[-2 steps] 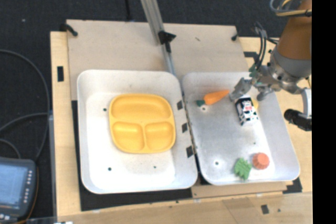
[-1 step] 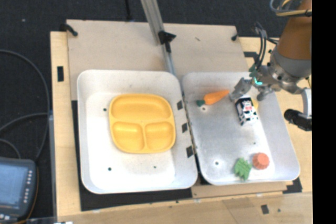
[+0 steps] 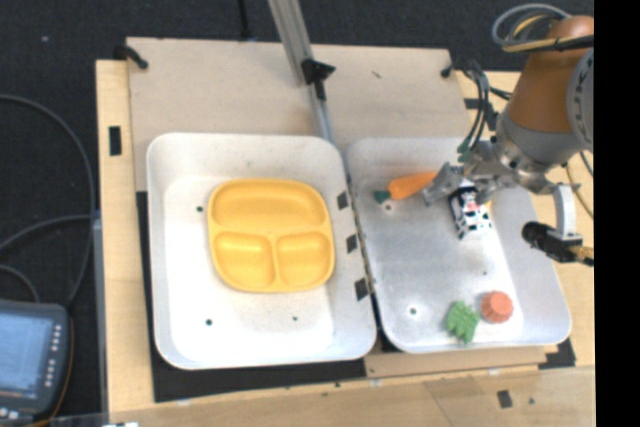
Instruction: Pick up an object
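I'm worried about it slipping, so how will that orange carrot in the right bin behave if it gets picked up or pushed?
The carrot looks like smooth, rigid toy plastic, so probably light and a bit slippery. Its tapered, rounded shape suggests it could roll or pivot when nudged by the claw.

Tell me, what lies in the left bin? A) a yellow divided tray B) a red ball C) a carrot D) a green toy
A: the yellow divided tray sits alone in the left bin, while the carrot, the green toy and the red piece lie in the right bin.
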### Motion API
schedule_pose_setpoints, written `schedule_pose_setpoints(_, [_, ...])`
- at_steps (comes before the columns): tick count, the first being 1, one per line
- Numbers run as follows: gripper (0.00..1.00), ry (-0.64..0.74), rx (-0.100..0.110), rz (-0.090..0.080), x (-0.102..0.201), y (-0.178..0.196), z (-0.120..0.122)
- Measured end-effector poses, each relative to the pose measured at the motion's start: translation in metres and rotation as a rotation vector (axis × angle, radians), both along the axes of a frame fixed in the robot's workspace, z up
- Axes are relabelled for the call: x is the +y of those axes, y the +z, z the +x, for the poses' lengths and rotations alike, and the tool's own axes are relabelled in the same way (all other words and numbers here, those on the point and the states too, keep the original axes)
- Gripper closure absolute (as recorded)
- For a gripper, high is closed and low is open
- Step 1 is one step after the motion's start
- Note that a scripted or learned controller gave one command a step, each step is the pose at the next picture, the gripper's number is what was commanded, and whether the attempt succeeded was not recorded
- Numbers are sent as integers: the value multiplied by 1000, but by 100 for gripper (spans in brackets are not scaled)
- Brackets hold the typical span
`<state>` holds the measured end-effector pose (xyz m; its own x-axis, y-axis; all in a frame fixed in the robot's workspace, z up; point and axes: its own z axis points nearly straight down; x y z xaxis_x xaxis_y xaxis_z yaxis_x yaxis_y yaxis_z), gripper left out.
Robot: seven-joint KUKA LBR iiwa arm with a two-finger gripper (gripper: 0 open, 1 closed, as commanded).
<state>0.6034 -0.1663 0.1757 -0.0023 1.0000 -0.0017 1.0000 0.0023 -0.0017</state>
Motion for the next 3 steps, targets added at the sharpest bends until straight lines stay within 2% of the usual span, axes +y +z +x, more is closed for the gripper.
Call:
schedule_pose_setpoints(1, [0,-1,0,1,8,-57,-2])
schedule_pose_setpoints(2, [0,-2,-2,0,7,-75,-1])
schedule_pose_setpoints(3, [100,-6,-5,0,6,-63,-1])
